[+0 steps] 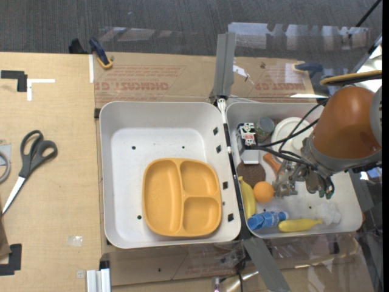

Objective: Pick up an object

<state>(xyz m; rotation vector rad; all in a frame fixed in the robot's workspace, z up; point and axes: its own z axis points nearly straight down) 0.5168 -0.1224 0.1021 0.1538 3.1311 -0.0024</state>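
The right bin holds several small items: an orange ball, a yellow banana along its left wall, a second yellow banana near the front, a blue bottle, a brown round piece, an orange carrot-like stick and a white plate at the back. My gripper hangs low in this bin, just right of the orange ball, under the grey arm with its orange band. The arm covers the bin's right half.
A yellow divided plate lies in the left bin. Black-handled scissors rest on the wooden bench at the left. A blue clamp sits at the back. A grey post rises between the bins.
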